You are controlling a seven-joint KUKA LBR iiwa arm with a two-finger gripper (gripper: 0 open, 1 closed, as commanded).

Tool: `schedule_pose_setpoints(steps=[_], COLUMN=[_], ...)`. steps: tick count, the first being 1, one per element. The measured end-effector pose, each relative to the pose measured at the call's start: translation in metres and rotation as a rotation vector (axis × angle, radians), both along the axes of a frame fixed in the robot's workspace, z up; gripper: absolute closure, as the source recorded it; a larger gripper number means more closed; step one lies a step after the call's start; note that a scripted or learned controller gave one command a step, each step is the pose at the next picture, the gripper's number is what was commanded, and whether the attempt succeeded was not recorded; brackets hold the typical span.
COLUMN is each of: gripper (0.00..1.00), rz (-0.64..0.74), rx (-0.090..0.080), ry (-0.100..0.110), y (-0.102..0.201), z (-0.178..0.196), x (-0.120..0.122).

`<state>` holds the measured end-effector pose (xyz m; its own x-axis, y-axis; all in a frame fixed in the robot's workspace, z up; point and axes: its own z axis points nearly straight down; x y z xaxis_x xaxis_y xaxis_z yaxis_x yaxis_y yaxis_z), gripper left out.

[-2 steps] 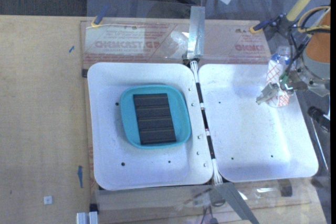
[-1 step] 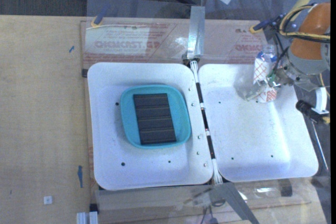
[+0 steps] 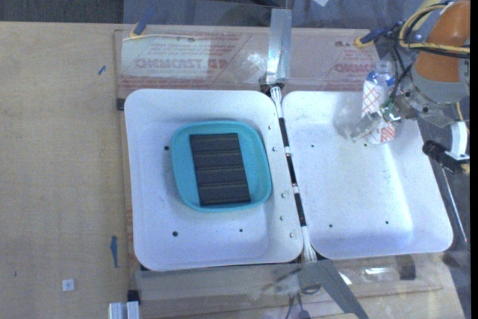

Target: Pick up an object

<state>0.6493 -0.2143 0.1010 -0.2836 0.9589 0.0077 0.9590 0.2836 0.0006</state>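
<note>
Looking down at the bench, you see two shallow white bins side by side on it. The left bin carries a teal dish w/ rounded corners, near the middle of the bin, slightly toward its far edge. Inside the dish lies a dark ribbed block, long side running far-to-near, approx. centered in the dish.

The right bin has most of its floor bare. At its far right corner you find the arm, grey w/ orange band, coming over the bin's right edge. The gripper hangs over that same corner. Just under it is a small plastic bottle w/ red-white label and a clear crumpled part toward the bin's middle. The bottle is touching or very close to the gripper, but you cannot tell if it sits between them, or how wide the hand is; this part is too blurred and small.
</note>
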Motion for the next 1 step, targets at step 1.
schedule_pose_setpoints(steps=[1], gripper=[1.0], rz=[-0.095], rx=[-0.009], ry=[-0.002], y=[0.0497], z=[0.0654], x=[0.0096])
